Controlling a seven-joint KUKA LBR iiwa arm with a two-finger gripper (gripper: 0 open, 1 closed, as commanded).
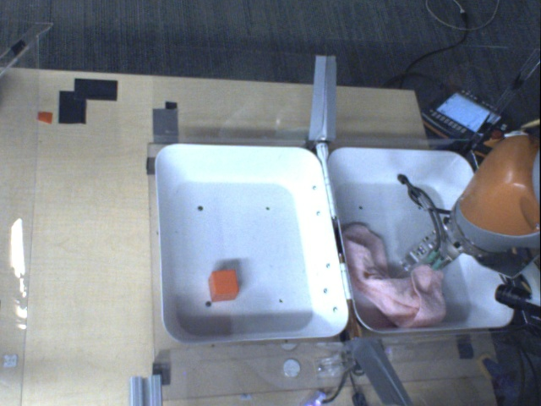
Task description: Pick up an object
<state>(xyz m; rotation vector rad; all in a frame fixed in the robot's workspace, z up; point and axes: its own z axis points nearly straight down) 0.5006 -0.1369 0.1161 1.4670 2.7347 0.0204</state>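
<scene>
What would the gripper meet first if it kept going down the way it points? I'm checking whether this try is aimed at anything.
Most likely the pink cloth in the right bin: the gripper sits over the cloth's upper right edge. Its height above the cloth is unclear from this single view.

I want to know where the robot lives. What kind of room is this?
Probably a robot lab or workshop. A robot arm reaches over two white bins on a wooden bench, with cables and a small screen on the floor behind.

arm [505, 194]: reaching in from right, bent low | pincer [425, 255]: angled down-left
</scene>
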